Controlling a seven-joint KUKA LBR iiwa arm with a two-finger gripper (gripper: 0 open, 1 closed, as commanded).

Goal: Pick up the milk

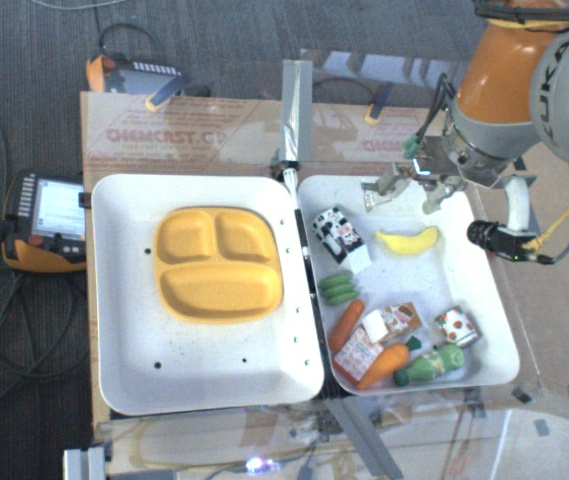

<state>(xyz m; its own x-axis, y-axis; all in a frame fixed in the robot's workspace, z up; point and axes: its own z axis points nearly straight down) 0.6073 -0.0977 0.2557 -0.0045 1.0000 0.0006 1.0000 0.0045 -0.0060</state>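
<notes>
Nearest the camera, the right bin (494,363) holds a crowded cluster along its near edge: a green bottle-shaped toy (430,365), an orange carrot (384,364), a red-and-white carton (378,334), a small red-and-white box (456,326) and a second carrot (345,325). Just beyond them lie green pea pods (338,288). In the left bin (114,368) sits a yellow divided tray (220,264), well apart from everything else.

Farther back in the right bin, close to its left wall, lies the milk (337,235), a small carton with black-and-white cow patches, tipped on its side and angled. A yellow banana (409,239) rests to its right, near but not touching.

Farthest, the gripper (408,190) hovers over the far part of the right bin with its fingers spread apart and nothing between them. It sits right of and beyond the milk, closer to the banana.

The likely trouble is a descent from this position landing on the banana instead. The milk also lies skewed beside the bin wall, so a finger could strike the wall or nudge the carton away, and a grip across its slanted faces might slip.
</notes>
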